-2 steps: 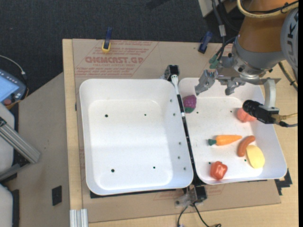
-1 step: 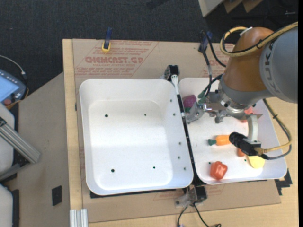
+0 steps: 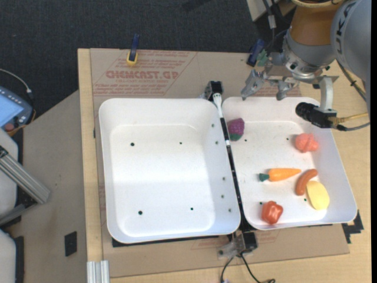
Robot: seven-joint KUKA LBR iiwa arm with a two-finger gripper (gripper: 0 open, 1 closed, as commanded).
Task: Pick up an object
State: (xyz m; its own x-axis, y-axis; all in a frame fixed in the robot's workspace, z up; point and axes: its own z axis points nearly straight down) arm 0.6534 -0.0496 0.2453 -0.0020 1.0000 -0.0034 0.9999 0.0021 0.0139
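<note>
Starting at the left of the frame, I am looking over the shallow white plastic bin on the left (image 3: 118, 122), smooth and glossy with a few small dark holes in its floor, and it is sitting against its twin, the shallow white plastic bin on the right (image 3: 339, 214), along a dark seam at the middle. Moving rightward, a small rounded purple toy with a green cap, eggplant-like (image 3: 235, 128), is lying in the upper left corner of the right bin, just beside that seam. Further right and lower, a red toy pepper with a waxy sheen (image 3: 271, 212) is resting near the lower rim, and a slim orange toy carrot with a green stub (image 3: 281, 174) is lying with its long axis running left to right across the frame. Beyond it a curved orange-brown sausage-shaped toy (image 3: 304, 181) is touching a smooth yellow lemon-like toy (image 3: 318, 194), and a knobbly pink toy (image 3: 306, 142) is sitting above them. My metal two-finger pincer (image 3: 266, 90) is hovering at the upper edge of the right bin, fingers spread apart with nothing between them. The purple toy is lying nearest, just below and to the left of my fingertips in the frame, and I am judging it the likeliest pick: compact, rounded, needing no special alignment, though its closeness to the bin wall could be crowding one finger.
</note>
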